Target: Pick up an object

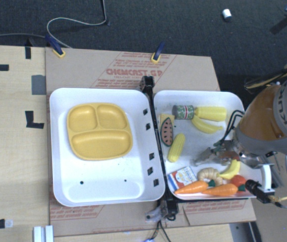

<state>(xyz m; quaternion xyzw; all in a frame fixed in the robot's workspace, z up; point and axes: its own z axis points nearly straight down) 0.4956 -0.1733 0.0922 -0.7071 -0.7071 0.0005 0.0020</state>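
Progress: by my reading nothing is picked yet — every toy in the right bin (234, 101) lies on the bin floor or on its neighbours, and none is raised.
Hand: the hand (207, 156) is low inside the right bin, just above the floor, pointing toward the divider; grey fingers (202, 159) splay a little, so it looks partly open with nothing between them — the slant makes the gap hard to judge.
Nearest candidates: a corn cob (176, 147) just to the hand's image-left; a small banana (230, 170) and a knobbly beige piece (208, 174) just below it.
Front-edge cluster: two carrots (206, 188), a red-and-white packet (182, 176) and a red piece (238, 180) crowd the near wall, touching one another.
Back of bin: a small can (184, 112) lying beside two yellow bananas (209, 118); a watermelon slice (167, 130) close to the divider.
Left to do: settle over one item, close, lift.
Open room: bare floor between the corn cob and the hand, and toward the bin's middle.
Edges: the near wall and divider hem in the carrots and the watermelon slice — awkward grasps, I judge.
Left bin (62, 150): holds a yellow divided plate (100, 131); its front half is bare.
Desk (12, 150): well apart from the action.
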